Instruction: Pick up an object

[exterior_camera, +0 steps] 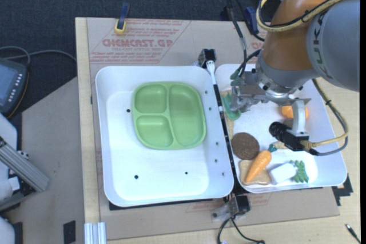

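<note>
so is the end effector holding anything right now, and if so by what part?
Cannot be told. The end effector is low in the right bin beside a green item at the bin's left wall, but a grasp isn't visible.

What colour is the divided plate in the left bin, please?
Light green, seen in the camera view.

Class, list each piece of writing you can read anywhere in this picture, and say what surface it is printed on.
"CHEMCAST GP": large red print on the brown board under the white bins.
Smaller red lines above and below it on the same board: too blurred to read.
Faint red print on the board's front edge: unreadable.
</note>
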Motion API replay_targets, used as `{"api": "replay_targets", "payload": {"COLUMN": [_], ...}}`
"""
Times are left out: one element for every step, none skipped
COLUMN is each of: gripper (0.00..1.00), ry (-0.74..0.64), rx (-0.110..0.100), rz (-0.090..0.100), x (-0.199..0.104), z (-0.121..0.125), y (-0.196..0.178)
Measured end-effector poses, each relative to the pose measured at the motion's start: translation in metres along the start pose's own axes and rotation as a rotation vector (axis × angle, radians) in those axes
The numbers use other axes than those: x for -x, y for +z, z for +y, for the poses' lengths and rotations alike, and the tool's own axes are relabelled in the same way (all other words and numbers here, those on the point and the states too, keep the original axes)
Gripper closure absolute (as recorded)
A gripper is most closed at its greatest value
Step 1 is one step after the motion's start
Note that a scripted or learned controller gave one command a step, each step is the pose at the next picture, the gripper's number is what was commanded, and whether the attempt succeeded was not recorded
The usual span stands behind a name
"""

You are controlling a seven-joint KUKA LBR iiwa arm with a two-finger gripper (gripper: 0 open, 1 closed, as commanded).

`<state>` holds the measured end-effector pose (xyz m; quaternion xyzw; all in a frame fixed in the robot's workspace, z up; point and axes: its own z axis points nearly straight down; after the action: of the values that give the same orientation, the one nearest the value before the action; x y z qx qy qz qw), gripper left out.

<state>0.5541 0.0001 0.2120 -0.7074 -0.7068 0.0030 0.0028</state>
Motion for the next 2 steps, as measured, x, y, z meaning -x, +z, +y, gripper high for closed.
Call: {"api": "replay_targets", "payload": {"gripper": [1.00, 1.00], "ry": [-0.002, 0.000], "rx": [0.008, 0.002], "rz": [0.000, 0.000], "x": [0.0011, 0.0084], "z": [0.0059, -0.0005], "y": [-0.0192, -0.0092]}}
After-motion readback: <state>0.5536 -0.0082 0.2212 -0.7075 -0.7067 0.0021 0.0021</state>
